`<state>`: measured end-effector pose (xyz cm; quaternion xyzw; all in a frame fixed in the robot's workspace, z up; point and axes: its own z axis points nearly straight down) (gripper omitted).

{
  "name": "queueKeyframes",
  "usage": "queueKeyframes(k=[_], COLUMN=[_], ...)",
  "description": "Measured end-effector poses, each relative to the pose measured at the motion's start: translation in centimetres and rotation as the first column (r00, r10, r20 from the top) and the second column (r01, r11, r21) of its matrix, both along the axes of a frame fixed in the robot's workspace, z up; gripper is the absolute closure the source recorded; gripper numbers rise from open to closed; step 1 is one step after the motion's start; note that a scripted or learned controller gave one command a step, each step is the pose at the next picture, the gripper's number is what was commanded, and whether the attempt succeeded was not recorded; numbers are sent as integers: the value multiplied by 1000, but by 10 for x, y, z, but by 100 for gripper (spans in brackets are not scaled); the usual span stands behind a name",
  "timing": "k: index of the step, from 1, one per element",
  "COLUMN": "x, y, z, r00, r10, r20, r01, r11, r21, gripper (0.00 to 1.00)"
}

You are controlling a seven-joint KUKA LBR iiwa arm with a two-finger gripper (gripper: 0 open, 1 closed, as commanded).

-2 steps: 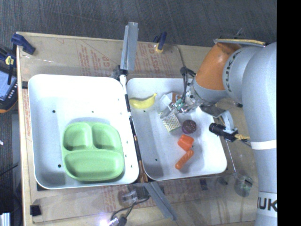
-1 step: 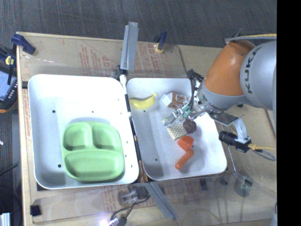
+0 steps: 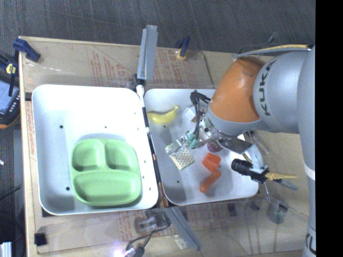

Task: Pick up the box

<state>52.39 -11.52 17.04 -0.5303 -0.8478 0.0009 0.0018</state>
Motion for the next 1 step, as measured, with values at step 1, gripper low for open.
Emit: queueKeyframes(k=[1], x=[-22], y=[72], z=[36], r00=[964], r10=[-265], r20=[2], r01=[265], r11=[964], r21=[-1], gripper=[100])
